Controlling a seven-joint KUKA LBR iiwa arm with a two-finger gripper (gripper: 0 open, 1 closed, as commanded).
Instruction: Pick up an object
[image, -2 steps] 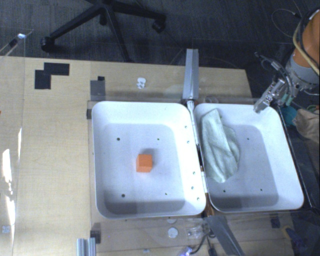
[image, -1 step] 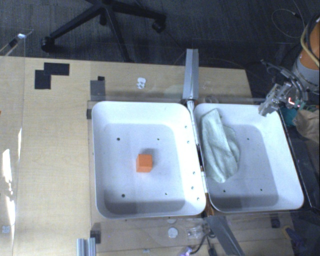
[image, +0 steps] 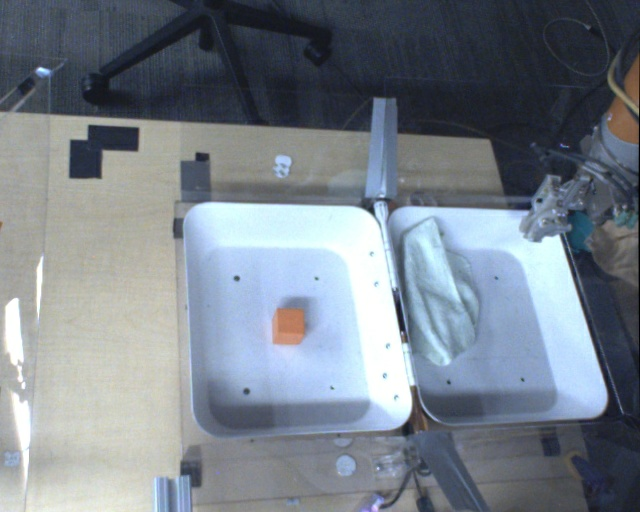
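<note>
A small orange cube (image: 289, 326) rests on the floor of the left bin (image: 215, 390), a little left of its middle. A crumpled pale green-white cloth (image: 438, 291) lies along the left side of the right bin (image: 540, 400), against the divider. My gripper (image: 548, 214) hangs at the far right, over the right bin's back right corner, well away from both objects. Nothing shows between its fingers.
A grey metal post (image: 382, 150) stands behind the seam between the bins. The wooden bench (image: 90, 330) extends to the left. Chair legs (image: 215, 40) and cables lie on the dark floor behind.
</note>
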